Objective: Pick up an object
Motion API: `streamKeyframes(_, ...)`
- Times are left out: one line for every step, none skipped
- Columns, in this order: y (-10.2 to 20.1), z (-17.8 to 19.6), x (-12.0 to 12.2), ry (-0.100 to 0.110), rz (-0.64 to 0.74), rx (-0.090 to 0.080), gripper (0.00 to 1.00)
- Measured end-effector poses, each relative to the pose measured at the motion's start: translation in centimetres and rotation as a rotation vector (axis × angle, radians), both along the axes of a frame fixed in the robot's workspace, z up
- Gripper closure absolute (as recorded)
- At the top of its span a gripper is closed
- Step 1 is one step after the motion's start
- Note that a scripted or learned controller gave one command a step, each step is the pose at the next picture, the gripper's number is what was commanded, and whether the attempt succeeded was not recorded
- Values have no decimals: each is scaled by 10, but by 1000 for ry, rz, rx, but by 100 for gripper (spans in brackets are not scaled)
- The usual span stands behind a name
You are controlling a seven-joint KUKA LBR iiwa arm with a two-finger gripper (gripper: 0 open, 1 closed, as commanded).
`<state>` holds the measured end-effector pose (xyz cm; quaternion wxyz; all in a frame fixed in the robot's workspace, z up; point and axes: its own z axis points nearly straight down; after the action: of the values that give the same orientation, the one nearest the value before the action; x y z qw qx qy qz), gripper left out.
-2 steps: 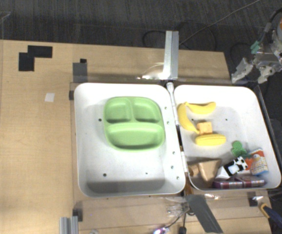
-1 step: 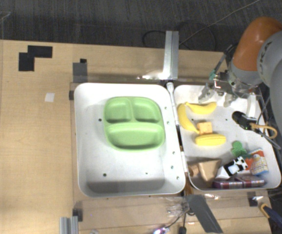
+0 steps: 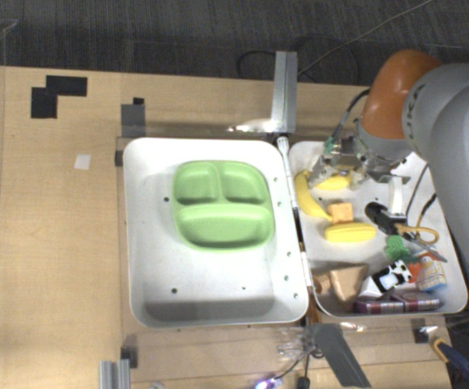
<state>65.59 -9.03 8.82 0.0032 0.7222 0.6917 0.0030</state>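
Note:
The right bin (image 3: 453, 294) holds several objects. A yellow banana (image 3: 309, 201) lies at its left side, with a small orange cube (image 3: 341, 212) and a yellow lemon-shaped piece (image 3: 350, 233) beside it. My gripper (image 3: 334, 167) is low in the bin's far left part, right over a small yellow object (image 3: 331, 184) and touching or nearly touching it. I cannot see anything held between the fingers.
The left bin (image 3: 149, 286) holds a green divided plate (image 3: 221, 203). Near the right bin's front lie a brown block (image 3: 343, 283), a black-and-white toy (image 3: 394, 275), a green piece (image 3: 398, 246) and a dark purple bar (image 3: 396, 304). A metal post (image 3: 285, 91) stands behind the bins.

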Motion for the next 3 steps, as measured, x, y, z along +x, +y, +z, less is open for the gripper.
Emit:
streamKeyframes(1, 2, -43, -4, 93, -2, 0)
streamKeyframes(-7, 0, -9, -2, 26, 0, 0)
streamKeyframes(-1, 4, -96, -4, 204, -5, 0)
